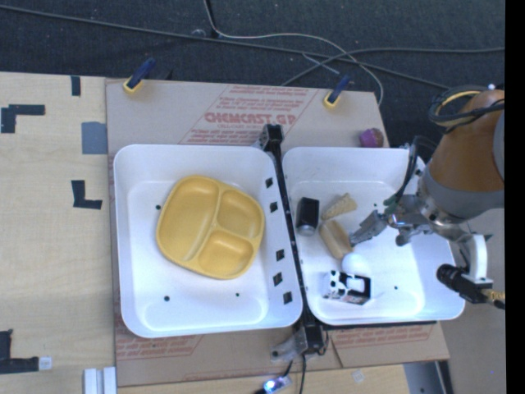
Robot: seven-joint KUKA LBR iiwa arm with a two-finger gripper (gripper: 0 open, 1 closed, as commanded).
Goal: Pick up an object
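Over the right-hand shallow white bin (394,161) hangs the grey two-finger gripper (367,230), beside a tan wooden block (335,237); whether it grips anything, I cannot tell.

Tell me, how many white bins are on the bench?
2. The left bin holds a yellow tray; the right bin holds small objects beside the gripper.
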